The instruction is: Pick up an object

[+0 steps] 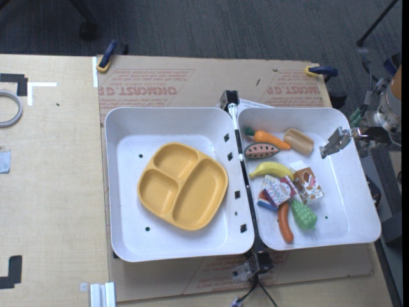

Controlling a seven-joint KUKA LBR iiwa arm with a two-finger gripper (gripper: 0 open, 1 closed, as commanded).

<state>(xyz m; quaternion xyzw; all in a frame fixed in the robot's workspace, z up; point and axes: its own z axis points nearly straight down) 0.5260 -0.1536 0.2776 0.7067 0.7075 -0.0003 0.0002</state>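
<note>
The right bin (345, 216) holds several toy foods. A carrot (271, 138), a tan bread roll (298, 141) and a watermelon slice (262, 150) lie near its far left corner. Below them are a banana (271, 169), two small printed cartons (276, 190) (308, 184), a red sausage (285, 222) and a green vegetable (304, 214). My gripper (335, 142) hangs over the right side of this bin, right of the bread roll and apart from it. Nothing shows in its grasp.
The left bin (124, 235) holds a yellow divided plate (183, 185). Both bins rest on a cardboard sheet (160, 85) fixed by clamps (107, 56) at the far corners. Bare white floor lies along the right bin's right side.
</note>
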